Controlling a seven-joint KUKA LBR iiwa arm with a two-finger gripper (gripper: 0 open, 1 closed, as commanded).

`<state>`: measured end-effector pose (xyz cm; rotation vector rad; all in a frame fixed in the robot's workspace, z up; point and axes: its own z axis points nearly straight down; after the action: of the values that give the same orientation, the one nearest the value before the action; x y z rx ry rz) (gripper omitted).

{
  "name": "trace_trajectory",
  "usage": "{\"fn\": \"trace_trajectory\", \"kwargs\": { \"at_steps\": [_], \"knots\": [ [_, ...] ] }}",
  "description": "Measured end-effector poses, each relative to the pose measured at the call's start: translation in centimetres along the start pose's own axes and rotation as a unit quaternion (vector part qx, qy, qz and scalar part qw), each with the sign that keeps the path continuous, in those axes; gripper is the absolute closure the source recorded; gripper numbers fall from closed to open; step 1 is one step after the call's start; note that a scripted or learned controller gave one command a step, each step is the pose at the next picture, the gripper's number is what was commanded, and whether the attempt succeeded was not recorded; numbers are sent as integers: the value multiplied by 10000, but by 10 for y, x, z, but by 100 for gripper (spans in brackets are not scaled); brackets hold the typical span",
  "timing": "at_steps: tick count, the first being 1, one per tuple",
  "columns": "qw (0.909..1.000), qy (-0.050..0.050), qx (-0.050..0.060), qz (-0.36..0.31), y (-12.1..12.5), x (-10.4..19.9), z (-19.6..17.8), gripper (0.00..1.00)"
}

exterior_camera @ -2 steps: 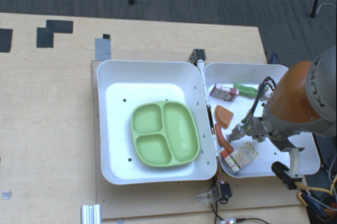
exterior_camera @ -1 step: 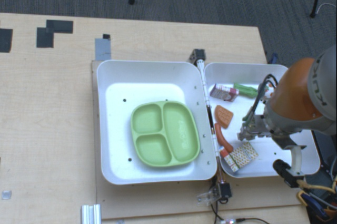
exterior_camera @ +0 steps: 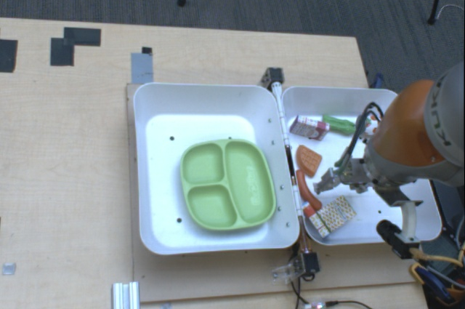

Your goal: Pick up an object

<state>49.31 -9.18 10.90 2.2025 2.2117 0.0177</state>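
Right bin crowded with small objects; left bin floor open around green plate.

A single fixed camera is mounted above the bench, angled downward at medium range. Both white bins are framed; grey floor occupies the top.

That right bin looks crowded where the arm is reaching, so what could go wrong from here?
The pincer hangs over tightly packed things: a carrot-like piece, a red stick and a patterned packet. It might nudge neighbours or close on nothing. These lie near the bin wall, so it could bump that too.
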Motion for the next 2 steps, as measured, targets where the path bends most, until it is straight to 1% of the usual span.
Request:
{"fn": "trace_trajectory", "kwargs": {
  "at_steps": [1, 2],
  "knots": [
    [10000, 16, 60, 19, -4, 3, 22, 0],
    [10000, 12, 24, 12, -2, 3, 10, 100]
  ]
}}
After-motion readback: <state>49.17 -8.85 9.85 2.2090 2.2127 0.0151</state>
